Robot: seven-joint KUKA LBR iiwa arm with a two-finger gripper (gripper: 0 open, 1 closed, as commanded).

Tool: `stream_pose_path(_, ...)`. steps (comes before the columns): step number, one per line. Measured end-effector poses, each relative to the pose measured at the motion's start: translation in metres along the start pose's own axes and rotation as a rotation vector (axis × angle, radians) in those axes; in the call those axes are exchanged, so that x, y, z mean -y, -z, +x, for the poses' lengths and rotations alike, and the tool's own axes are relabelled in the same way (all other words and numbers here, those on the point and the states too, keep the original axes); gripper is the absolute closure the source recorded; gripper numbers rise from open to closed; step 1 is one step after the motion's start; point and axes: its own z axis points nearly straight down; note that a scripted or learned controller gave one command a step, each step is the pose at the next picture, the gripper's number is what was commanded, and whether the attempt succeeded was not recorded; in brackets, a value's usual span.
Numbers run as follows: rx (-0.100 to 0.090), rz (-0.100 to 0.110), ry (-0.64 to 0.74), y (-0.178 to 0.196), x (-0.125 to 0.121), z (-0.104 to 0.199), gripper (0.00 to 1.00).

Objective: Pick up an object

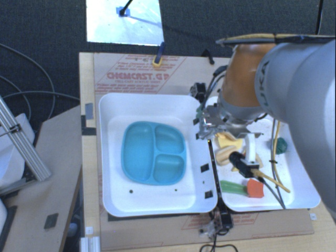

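Jaws above pale yellow banana-like object (226,154), right bin (299,190)

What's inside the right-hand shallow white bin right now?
Visible: pale yellow pieces, a green stick, an orange-red block and a dark green lump. The grey arm covers the white bin's far part.

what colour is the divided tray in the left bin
The divided tray is light blue, clearest in the camera view.

Robotics lab, grey arm (296,72) – white bins (106,156) on cardboard-topped bench (137,75), cables (47,92), aluminium rail (23,143)
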Motion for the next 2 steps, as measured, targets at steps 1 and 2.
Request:
stream_pose_path(1,-0.004,0.011,0.006,-0.001,0.083,0.023,1.00)
stream_pose_path(2,-0.006,-0.006,0.012,0.062,0.009,0.059,1.00)
